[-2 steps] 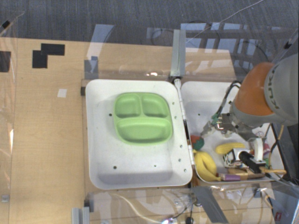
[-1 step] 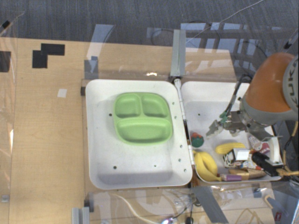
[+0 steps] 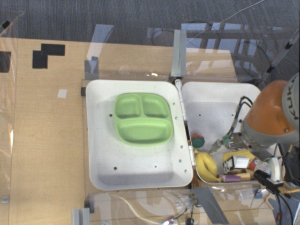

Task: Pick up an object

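Progress: nothing lifted yet, as far as the frame shows. Arm (image 3: 269,111) reaches in at right edge of frame, orange band over the right bin (image 3: 206,102). Gripper (image 3: 228,143) sits low in that bin's lower half, among the clutter. Whether the jaws are spread or pressed together, cannot tell; the wrist and cabling hide them, and no object is visibly between them.

Left to do, by my reading: settle on one item, close on it, raise it clear of the bin.

Candidates, all lower right of frame: banana (image 3: 206,165), yellow, curved, lying along the bin's lower left corner; small red-and-green ball (image 3: 198,140) just above it; yellow packet with white label (image 3: 237,161) beside the gripper; purple marker-like stick (image 3: 233,177) along the bottom rim.

Left bin (image 3: 101,168), centre frame, holds green divided plate (image 3: 143,118), flat, three compartments, well apart from the gripper.
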You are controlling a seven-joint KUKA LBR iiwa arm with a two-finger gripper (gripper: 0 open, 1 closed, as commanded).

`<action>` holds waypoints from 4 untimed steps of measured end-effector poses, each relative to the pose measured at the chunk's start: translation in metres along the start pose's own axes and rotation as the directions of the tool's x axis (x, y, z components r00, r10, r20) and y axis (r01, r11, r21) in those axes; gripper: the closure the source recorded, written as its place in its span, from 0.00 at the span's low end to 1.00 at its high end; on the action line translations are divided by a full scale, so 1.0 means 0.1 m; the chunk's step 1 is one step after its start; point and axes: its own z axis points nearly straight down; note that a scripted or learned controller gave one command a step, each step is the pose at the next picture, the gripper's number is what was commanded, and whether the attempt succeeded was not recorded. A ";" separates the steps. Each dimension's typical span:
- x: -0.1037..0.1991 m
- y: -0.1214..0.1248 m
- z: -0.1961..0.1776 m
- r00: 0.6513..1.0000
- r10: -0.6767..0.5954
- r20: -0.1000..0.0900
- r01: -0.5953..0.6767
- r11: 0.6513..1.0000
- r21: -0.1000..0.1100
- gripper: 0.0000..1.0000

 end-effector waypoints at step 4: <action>0.29 1.20 -0.84 0.999 0.037 0.000 -0.037 0.999 0.005 0.00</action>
